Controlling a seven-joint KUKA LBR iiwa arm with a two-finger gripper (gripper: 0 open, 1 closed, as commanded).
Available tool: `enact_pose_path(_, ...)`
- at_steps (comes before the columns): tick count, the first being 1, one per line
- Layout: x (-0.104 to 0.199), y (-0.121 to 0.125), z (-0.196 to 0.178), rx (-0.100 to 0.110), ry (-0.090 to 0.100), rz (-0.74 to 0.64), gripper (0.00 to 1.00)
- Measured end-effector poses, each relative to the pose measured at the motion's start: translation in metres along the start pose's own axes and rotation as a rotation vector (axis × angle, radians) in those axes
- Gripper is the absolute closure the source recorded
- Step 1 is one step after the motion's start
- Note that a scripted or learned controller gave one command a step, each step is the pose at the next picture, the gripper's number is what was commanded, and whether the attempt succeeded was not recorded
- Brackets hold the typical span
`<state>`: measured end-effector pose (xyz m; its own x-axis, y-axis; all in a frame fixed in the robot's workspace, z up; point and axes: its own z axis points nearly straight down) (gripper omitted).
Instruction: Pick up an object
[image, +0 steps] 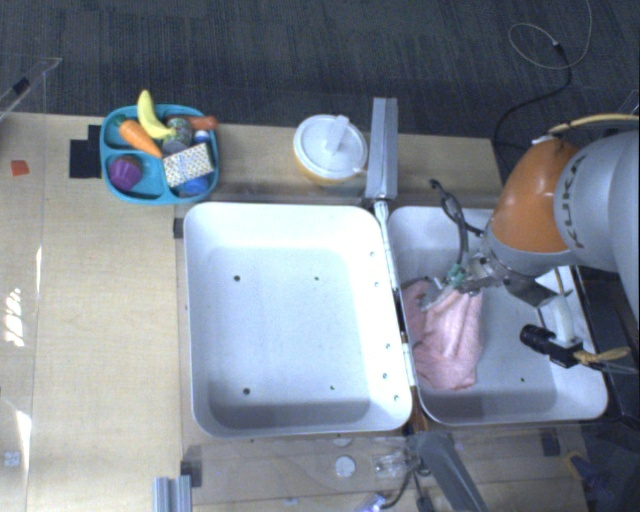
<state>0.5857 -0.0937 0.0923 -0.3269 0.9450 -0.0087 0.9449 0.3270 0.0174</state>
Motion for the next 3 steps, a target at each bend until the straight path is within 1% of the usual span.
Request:
enact_pose_path(1,-0.002,0.004,-0.013,-0.012,-0.009,-0.002,1.00)
enact_pose_path(2,0.006,0.077,-0.093,0.007,0.006,-0.382,1.00)
enact_pose_path(3,0.021,0.093,-0.093,0.005,0.007,-0.609,1.00)
